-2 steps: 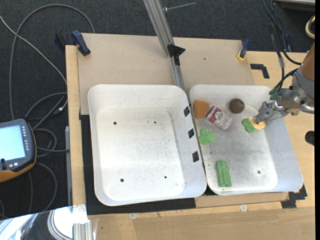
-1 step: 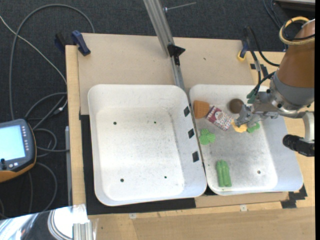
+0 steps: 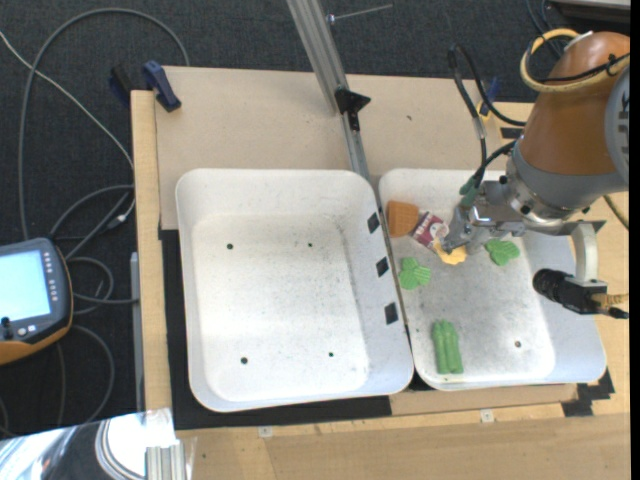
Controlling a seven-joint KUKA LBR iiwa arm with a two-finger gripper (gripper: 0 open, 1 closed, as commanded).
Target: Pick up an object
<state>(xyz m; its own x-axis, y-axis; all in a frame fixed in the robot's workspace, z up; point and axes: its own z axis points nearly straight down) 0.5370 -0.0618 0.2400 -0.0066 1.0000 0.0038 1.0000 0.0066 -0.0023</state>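
My gripper [image 3: 461, 236] is low in the right bin [image 3: 530, 363], at the end of the grey arm with its orange band [image 3: 575, 103]. Its tip sits right over a small yellow object [image 3: 454, 256], touching or almost touching it. A maroon and white packet [image 3: 428, 230] lies just left of the tip, and an orange-brown piece [image 3: 402, 215] lies beyond that. A green piece [image 3: 503, 252] rests just right of the tip. Another green lump [image 3: 413, 273] lies lower left, and a long green object [image 3: 447, 346] lies near the bin's front.
The left bin [image 3: 205, 218] stands beside the right one, with black clips [image 3: 382, 266] along the shared rim. A slanted metal pole [image 3: 320, 48] rises behind the bins. Black cables [image 3: 478, 108] hang by the arm. A blue clamp [image 3: 160, 83] grips the bench's far left corner.
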